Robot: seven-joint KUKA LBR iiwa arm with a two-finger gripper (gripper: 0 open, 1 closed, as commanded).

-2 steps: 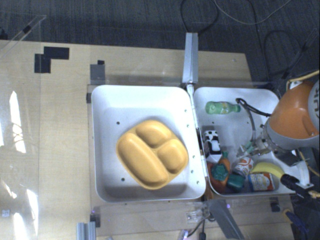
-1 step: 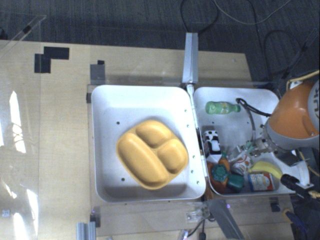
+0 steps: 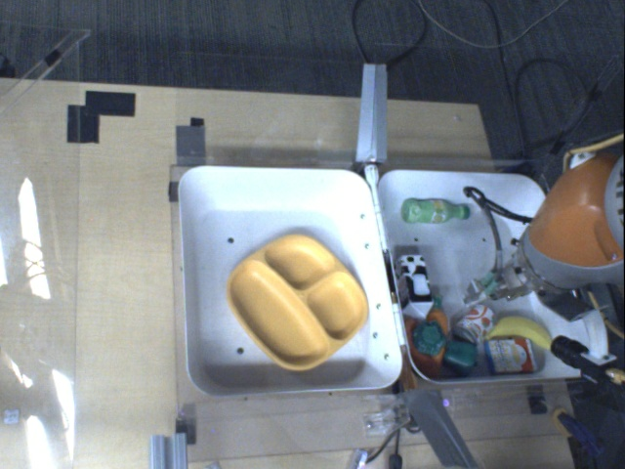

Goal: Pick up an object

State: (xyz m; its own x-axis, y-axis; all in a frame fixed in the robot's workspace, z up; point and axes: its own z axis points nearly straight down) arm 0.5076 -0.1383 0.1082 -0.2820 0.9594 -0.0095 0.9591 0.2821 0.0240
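Observation:
The right bin [image 3: 454, 247] holds a green bottle [image 3: 435, 210] lying at its far side and a black and white toy [image 3: 416, 277] by the left wall. At its near side a yellow banana [image 3: 522, 329], a white and red ball [image 3: 476, 320], teal pieces [image 3: 431, 341] and a labelled can [image 3: 508, 356] lie packed together. My gripper [image 3: 494, 283] hangs low in the right bin, just above the ball and banana, under the orange-banded wrist [image 3: 576, 223]. Nothing can be seen held in it.
The left bin [image 3: 195, 262] holds a yellow three-compartment plate [image 3: 296, 299]. A metal post [image 3: 373, 115] stands behind the divider between the bins. Black cables [image 3: 488, 213] trail over the right bin's far side.

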